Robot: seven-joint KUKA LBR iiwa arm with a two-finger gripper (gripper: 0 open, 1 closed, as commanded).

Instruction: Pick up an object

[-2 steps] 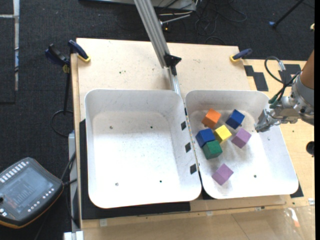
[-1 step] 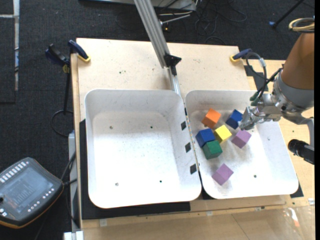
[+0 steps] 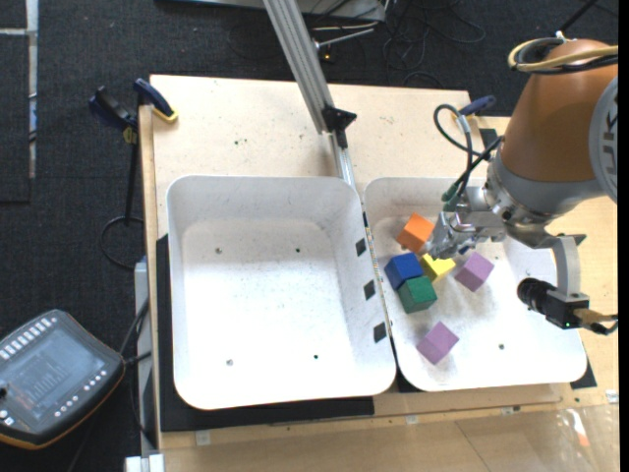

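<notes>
From the fixed camera above the bench, the gripper (image 3: 449, 247) hangs low inside the right bin (image 3: 550, 362), right over a tight huddle of blocks. Its fingertips are lost against the dark wrist hardware and the blocks beneath, so I cannot tell how wide they stand, nor whether anything sits between them. The yellow block (image 3: 438, 265) lies just under the fingers, apparently touching or nearly so. The orange block (image 3: 417, 232) sits just to the left and a little behind them, the blue block (image 3: 401, 268) to the left and in front, and the green block (image 3: 419, 293) directly in front, pressed against the blue. One purple block (image 3: 474, 270) rests just to the right of the fingers; a second purple block (image 3: 437, 342) lies well in front, apart from the rest.

Judging by this, the pick is at the reach-down stage: the arm is at the pile, but no block is lifted clear, so the closing and raising are left to do.

The count: two purple blocks, one each of orange, yellow, blue and green, making six, all in the right bin. There are two bins; the left bin (image 3: 197, 205) holds no blocks.
</notes>
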